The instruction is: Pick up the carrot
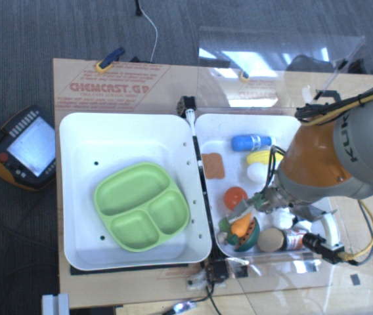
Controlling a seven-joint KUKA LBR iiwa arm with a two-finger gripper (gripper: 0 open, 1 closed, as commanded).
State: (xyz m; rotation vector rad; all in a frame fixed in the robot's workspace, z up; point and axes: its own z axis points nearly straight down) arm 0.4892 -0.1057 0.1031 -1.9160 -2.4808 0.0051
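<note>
- Here, the grey arm (344, 156) enters from the right, its orange band over the right bin (209, 136), the wrist angled down and leftward toward the bin's near corner.
- End effector (260, 203): low over the clutter in the right bin, just right of the carrot; whether its fingers are spread or pressed together cannot be told, and nothing is seen held between them.
- Carrot (241, 226): orange, lying in the near-left part of the right bin on a dark green item (247, 241), just below a red ball (235, 196).
- Other contents of the right bin: blue cylinder (251, 142), yellow piece (260, 157), white egg-shaped object (257, 172), brown flat block (213, 166), tan round object (271, 239).
- Left bin (81, 136): holds a green divided plate (142, 206).
- Both bins rest side by side on the bench (124, 81).
</note>
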